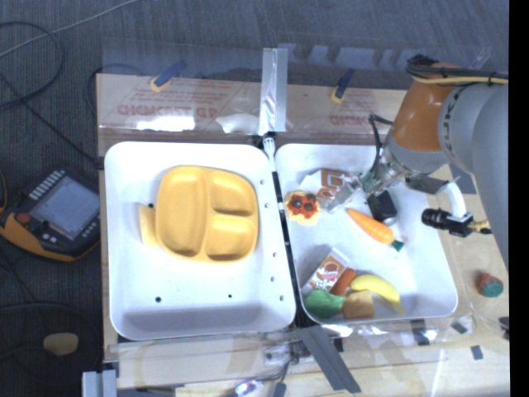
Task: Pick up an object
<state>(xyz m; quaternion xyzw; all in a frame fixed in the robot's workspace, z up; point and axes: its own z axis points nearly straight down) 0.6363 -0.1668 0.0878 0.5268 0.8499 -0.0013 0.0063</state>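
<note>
Camera view: two white bins side by side on the bench. Left bin (pixel 124 304) holds a yellow divided tray (pixel 207 212), upside unclear, sitting toward its far half. Right bin (pixel 430 288) holds the clutter: carrot (pixel 372 226) near the middle, orange flower-shaped toy (pixel 302 206) against the left wall, small brown box (pixel 332 184) near the far edge. At the near edge, bunched and touching: banana (pixel 376 288), green toy (pixel 324 303), brown lump (pixel 359 305), printed card (pixel 328 273). Gripper (pixel 376 190) is low inside the right bin's far-right part, just beside the carrot's far end. Cannot tell how far open it is; nothing visibly between the fingers.
</note>
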